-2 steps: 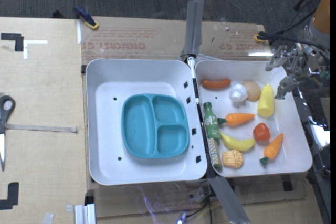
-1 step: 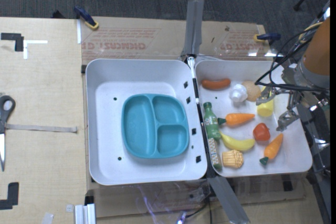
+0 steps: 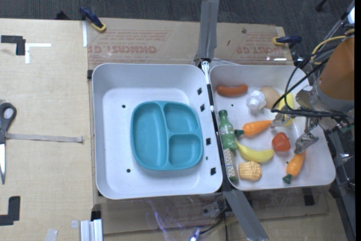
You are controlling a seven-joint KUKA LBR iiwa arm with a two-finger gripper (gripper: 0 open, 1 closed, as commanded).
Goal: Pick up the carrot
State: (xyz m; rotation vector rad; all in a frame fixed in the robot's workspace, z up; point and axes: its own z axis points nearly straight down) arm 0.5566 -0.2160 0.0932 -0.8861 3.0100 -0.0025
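- Looking down at the right bin (image 3: 324,178), the gripper (image 3: 293,130) hangs over its right side, with one finger near the top at about the middle of the bin and one finger (image 3: 304,141) lower down.
- The fingers are spread wide apart, and nothing sits between them.
- A red tomato (image 3: 281,142) lies just beside the lower finger; I cannot tell if they touch.
- The arm (image 3: 338,73) comes in from the right, grey with an orange band, and black and yellow cables loop around it.
- One carrot (image 3: 256,127) lies in the middle of the right bin, pointing toward the gripper, close to the upper finger.
- A second carrot (image 3: 294,166) lies near the bin's front right corner, just below the lower finger.
- A yellow banana (image 3: 255,153), a corn cob (image 3: 249,171), a green bottle (image 3: 226,130), a red sausage (image 3: 232,90), a white garlic (image 3: 256,100) and a tan potato (image 3: 271,96) share that bin.
- The left bin (image 3: 107,138) holds a teal divided plate (image 3: 148,132).
- Scissors (image 3: 4,132) lie on the wooden bench at the far left.
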